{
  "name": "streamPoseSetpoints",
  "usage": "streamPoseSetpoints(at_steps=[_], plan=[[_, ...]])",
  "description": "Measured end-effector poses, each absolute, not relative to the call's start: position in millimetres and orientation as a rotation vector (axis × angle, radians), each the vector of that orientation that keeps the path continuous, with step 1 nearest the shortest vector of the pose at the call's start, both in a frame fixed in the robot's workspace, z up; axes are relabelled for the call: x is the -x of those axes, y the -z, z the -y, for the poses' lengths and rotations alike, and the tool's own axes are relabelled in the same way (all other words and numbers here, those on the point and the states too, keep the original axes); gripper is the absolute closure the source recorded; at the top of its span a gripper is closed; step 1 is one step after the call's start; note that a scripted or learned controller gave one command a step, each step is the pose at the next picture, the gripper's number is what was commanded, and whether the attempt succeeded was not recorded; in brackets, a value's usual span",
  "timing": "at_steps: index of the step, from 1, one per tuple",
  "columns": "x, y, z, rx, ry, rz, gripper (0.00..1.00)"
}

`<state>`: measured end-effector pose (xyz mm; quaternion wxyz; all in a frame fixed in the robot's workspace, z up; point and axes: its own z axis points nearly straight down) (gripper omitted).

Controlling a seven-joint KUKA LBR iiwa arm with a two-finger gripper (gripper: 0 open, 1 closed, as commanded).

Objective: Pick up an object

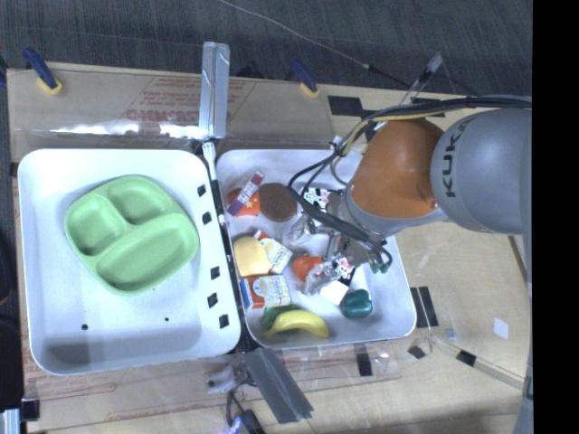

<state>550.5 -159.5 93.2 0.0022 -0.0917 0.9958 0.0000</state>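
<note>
The arm (pixel 434 174) reaches into the crowded right bin (pixel 403 310), its gripper (pixel 330 260) low near the bin's middle; whether it is open or holding anything cannot be told. A banana (pixel 297 323) lies along the near edge, long axis parallel to that rim. The left bin (pixel 54 333) holds a green divided plate (pixel 131 231) with open floor around it.

Two bins side by side on worktop (pixel 81 93). Left bin (pixel 45 269) holds divided plate (pixel 132 231), toward its rear. Right bin (pixel 398 310) crowded: banana (pixel 295 323) at front edge, round lid (pixel 278 202) near back, cheese wedge (pixel 251 255) between them at left. Arm (pixel 452 174) overhangs right bin from right.
</note>
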Motion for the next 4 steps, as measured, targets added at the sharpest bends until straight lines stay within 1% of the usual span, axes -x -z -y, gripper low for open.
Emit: streamPoseSetpoints(at_steps=[1, 2, 3, 4], plan=[[-597.4, -95.5, 115.1, 0.106, -0.001, -3.137, 0.0], [-620.3, -94.2, 102.2, 0.156, 0.013, -3.136, 0.0], [-574.6, -127.6, 151.5, 0.172, 0.004, -3.135, 0.0], [-512.6, -93.0, 171.5, 0.1, 0.002, -3.136, 0.0]])
